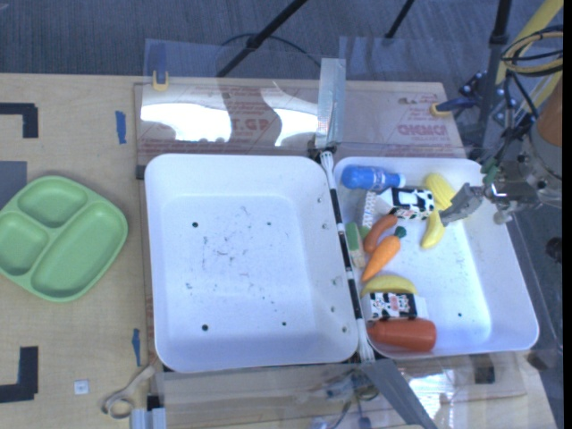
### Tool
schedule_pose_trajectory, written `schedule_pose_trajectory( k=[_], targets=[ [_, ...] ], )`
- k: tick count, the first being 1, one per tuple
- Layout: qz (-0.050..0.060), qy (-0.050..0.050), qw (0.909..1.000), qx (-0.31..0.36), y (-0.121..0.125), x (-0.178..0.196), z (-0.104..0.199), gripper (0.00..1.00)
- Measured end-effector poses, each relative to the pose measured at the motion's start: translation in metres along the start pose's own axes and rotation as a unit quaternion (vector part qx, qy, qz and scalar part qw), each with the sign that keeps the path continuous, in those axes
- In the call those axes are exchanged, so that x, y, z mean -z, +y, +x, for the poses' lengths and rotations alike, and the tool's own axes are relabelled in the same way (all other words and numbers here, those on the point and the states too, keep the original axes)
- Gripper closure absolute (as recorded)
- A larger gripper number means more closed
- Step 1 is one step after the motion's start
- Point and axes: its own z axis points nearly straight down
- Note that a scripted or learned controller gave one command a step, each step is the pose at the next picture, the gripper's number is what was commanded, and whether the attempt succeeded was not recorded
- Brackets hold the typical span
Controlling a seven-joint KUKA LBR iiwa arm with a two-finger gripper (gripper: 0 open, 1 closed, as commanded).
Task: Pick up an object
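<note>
The grey metal tool (465, 201) hangs just beside the curved yellow toy banana (435, 206) at the frame's right. Whether it is open cannot be told. It should be lowered straight over the banana, then closed.

Blue bottle (371, 179) lying sideways at upper left of the right bin, yellow banana (436, 207) at upper middle, two orange carrots (382, 254) slanted at left, red sausage-like piece (402, 333) at lower left.
</note>
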Motion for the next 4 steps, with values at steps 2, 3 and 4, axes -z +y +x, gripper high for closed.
schedule_pose_trajectory(
  k=[2,3,4],
  targets=[
    [-0.002,-0.001,0.9989,0.046,0.073,-0.094,-0.025,0.00],
    [-0.015,-0.003,0.9996,0.025,0.101,-0.148,-0.058,0.00],
    [-0.021,0.001,0.9971,0.074,0.099,-0.153,-0.068,0.00]
  ],
)
